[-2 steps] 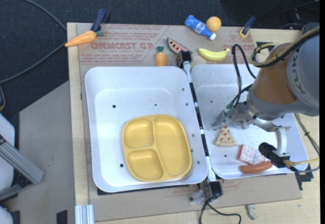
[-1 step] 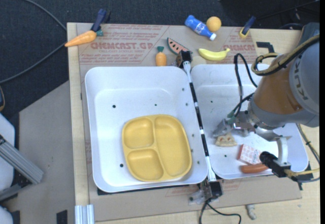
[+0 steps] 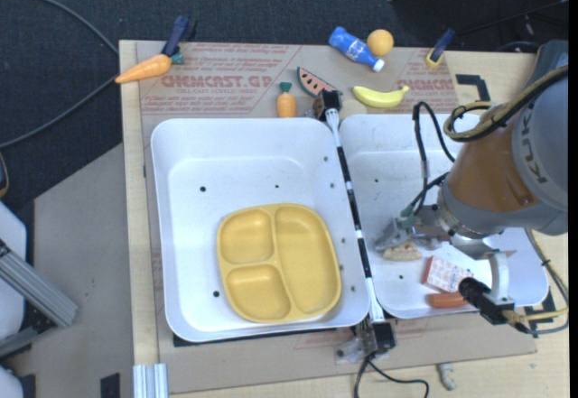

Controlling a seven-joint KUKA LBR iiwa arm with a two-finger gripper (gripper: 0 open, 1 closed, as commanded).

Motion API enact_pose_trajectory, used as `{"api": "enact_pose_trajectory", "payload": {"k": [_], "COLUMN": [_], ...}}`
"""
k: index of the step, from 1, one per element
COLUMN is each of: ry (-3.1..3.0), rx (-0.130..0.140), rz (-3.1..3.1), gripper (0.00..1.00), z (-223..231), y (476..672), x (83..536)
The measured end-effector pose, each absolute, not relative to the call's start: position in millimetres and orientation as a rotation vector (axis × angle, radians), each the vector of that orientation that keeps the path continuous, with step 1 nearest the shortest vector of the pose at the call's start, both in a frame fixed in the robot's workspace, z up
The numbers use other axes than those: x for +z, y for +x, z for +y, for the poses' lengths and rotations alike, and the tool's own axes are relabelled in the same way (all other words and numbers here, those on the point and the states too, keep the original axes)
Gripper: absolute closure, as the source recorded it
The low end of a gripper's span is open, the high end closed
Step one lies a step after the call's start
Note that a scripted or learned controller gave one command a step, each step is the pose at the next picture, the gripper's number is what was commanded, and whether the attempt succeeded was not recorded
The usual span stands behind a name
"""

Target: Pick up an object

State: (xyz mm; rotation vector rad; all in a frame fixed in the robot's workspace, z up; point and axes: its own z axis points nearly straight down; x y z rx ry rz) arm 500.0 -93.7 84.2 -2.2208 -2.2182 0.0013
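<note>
Seen from above, a bench (image 3: 135,207) carries two shallow white bins side by side. The left bin (image 3: 181,161) holds a yellow divided plate (image 3: 278,261) with three compartments. The right bin (image 3: 388,152) holds a few small items near its front: a pale, bread-like piece (image 3: 402,252), a small red-and-white packet (image 3: 442,274) and a short orange-red sausage-like toy (image 3: 444,300).

The grey arm with its orange band (image 3: 492,175) reaches in from the right, and the gripper (image 3: 402,232) sits low in the right bin, just above or touching the pale piece. The view is too small and cluttered there to tell whether the fingers are apart or together, or whether anything lies between them.

Judging by looks, the pale piece is light, small and probably stiff plastic, lying flat, so it would be best taken across its narrow width. The packet looks thin and flat, harder to lift off the bin floor.

Behind the bins lie toy carrots (image 3: 144,69), a watermelon slice (image 3: 312,80), a banana (image 3: 379,97), a blue bottle (image 3: 354,48) and an orange ball (image 3: 381,41).
</note>
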Motion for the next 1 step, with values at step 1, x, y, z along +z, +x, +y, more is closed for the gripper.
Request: {"api": "enact_pose_trajectory", "payload": {"k": [1], "ry": [-2.222], "rx": [0.0], "rz": [-2.218], "gripper": [1.0], "z": [-93.4], "y": [500.2], "x": [93.8]}}
